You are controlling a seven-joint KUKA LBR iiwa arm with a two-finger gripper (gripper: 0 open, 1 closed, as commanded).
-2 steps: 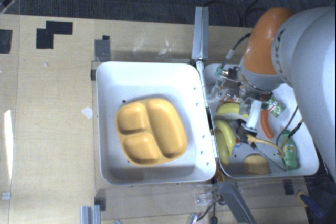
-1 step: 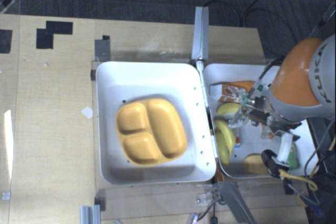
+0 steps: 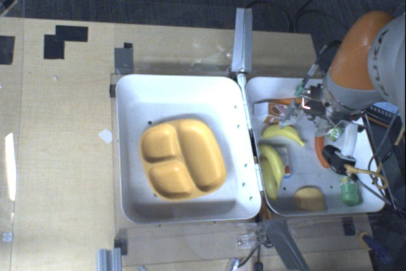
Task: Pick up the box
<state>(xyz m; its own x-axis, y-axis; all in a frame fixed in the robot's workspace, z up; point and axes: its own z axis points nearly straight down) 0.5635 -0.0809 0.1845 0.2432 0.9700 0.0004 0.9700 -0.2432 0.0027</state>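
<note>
The box (image 3: 277, 110), a small orange and white carton, lies flat in the far part of the right bin (image 3: 257, 93), close to the divider side and just beyond the upper banana (image 3: 285, 134); its right end runs under the gripper (image 3: 303, 112), so only its left part shows plainly; the gripper hangs low over that end of the box, at the tip of the grey arm with its orange band (image 3: 356, 54) reaching in from the right; whether it is closed, released or pinching the carton cannot be told, since the wrist hides that part; nearer than the box, a second banana (image 3: 273, 168) lies lengthwise along the bin's left wall, just beside the first, with a small red and blue object partly tucked beside it; a round brownish item that looks like a potato (image 3: 309, 198) sits by the near wall; a green bottle-like object (image 3: 349, 191) stands in the near right corner; an orange, carrot-like piece (image 3: 323, 156) lies between the bananas and the arm; the left bin (image 3: 133, 98) holds a yellow three-compartment tray (image 3: 183, 157), set at a slight angle near its middle; both bins rest on a pale wooden bench (image 3: 57, 149) with black marks on its far left.
</note>
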